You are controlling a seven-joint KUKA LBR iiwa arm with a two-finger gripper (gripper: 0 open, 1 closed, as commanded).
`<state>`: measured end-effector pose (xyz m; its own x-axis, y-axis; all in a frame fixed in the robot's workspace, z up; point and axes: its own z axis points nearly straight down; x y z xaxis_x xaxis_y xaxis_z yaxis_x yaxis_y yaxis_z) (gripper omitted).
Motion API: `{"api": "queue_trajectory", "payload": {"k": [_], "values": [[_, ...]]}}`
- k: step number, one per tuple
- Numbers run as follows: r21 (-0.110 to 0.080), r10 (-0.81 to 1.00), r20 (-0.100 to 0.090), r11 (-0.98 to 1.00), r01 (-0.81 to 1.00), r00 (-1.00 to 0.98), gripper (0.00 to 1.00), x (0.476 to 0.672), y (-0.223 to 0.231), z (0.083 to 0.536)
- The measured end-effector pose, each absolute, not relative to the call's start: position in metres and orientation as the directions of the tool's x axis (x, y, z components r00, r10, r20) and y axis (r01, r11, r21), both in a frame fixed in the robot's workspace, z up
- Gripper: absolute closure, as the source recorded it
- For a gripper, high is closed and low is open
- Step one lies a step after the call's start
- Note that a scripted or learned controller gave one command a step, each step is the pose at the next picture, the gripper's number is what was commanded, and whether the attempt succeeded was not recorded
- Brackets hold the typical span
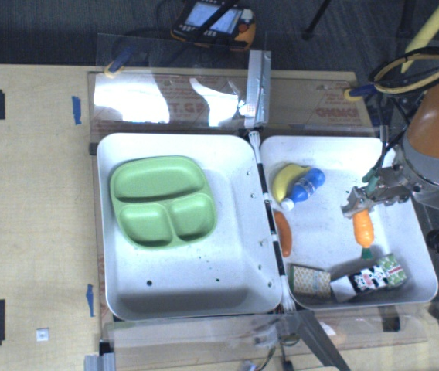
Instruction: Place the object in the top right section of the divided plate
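A green divided plate [161, 199] sits in the left bin [204, 284]. It has one long section at the top and two small ones below.

The right bin [328, 215] holds the toys. A yellow banana [287, 178] lies near the top, and a little blue and white bottle [304, 187] rests against it. A red-orange sausage thing [283, 233] lies by the wall between the bins. A small milk carton with cow spots [376, 275] and a tan can on its side [311, 280] lie near the bottom.

The arm reaches in from the right. Its gripper [361, 209] sits right on top of the orange carrot [365, 229], which has a green tip pointing down. I cannot tell if the carrot is pinched or how wide the pincer is. The carrot is in the right bin, well apart from the plate.
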<state>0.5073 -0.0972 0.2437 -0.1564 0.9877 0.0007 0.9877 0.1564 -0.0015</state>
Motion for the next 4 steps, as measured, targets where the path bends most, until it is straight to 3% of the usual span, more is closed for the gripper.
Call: {"api": "queue_trajectory", "payload": {"k": [1, 2, 3, 4], "values": [[-0.001, 0.964, -0.001, -0.265, 0.964, 0.265, 1.0, 0.48, -0.125, 0.255], [-0.001, 0.964, -0.001, -0.265, 0.964, 0.265, 0.0, 0.48, -0.125, 0.255], [0.0, 0.993, -0.001, -0.121, 0.993, 0.121, 0.0, 0.545, -0.081, 0.296], [-0.004, 0.98, 0.0, -0.201, 0.98, 0.201, 0.0, 0.596, 0.011, 0.183]]}}
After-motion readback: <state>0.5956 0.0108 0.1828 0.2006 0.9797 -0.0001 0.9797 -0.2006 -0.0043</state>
